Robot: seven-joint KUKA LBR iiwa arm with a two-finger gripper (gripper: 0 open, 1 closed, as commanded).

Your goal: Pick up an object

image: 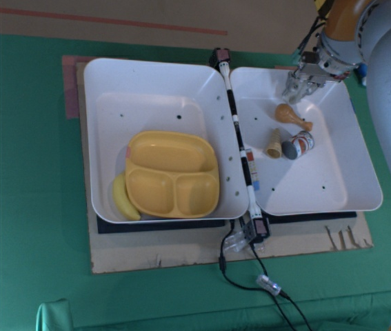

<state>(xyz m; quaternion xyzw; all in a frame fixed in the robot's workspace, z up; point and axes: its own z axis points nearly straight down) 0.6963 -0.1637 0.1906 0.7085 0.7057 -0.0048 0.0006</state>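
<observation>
Banana (121, 197) half tucked under yellow tray (172, 174) — gripper (296, 96) fingertips blurred

Two white bins seen side by side on green-covered bench. Left bin (112, 88): yellow divided tray (172, 174) lay toward near side, banana (123, 197) tucked against tray's left edge. Right bin (333, 178): wooden pear-shaped piece (290, 115), ice-cream cone (273, 143) and small can (298, 145) on its side were grouped near middle, cone just beside can. Gripper (296, 94) was positioned over right bin's far part, just above wooden piece, nothing seen between fingers.
</observation>
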